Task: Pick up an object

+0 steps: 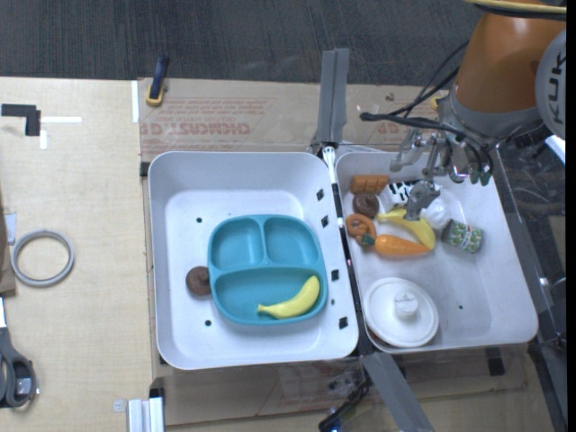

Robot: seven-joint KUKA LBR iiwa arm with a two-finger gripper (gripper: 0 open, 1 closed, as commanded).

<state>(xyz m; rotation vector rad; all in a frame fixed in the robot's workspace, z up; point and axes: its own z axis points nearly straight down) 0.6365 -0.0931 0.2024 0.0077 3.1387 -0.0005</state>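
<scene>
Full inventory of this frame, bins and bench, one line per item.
Shallow white bins: 2, white, side by side on the bench.
Divided plastic plate: 1, teal, left bin.
Yellow banana: 1, in the plate's front compartment.
Round brown piece: 1, left bin floor, just left of the plate.
Second yellow banana: 1, right bin, under the gripper.
Orange carrot: 1, right bin, in front of that banana.
Green patterned can: 1, right bin, lying right of the carrot.
White round lidded dish: 1, right bin, front.
Grey tape ring: 1, bench, far left.
Gripper: 1, metal, over the right bin's pile.
</scene>
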